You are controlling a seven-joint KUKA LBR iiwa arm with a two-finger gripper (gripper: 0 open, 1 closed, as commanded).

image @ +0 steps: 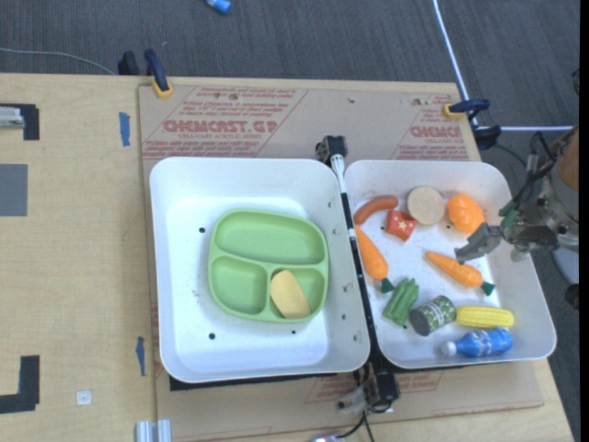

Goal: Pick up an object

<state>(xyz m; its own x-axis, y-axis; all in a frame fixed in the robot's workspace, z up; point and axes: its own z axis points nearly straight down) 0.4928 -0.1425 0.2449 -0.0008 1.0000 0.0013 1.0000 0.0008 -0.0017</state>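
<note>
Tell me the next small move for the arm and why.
Probably a short descent onto the carrot: the gripper sits just above its upper right side in the right bin, with nothing visible between the jaws.

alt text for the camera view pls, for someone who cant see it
The arm's claw hangs over the right bin, just above a carrot among toy foods. The left bin holds a green divided plate with a yellow piece in one compartment.
</note>
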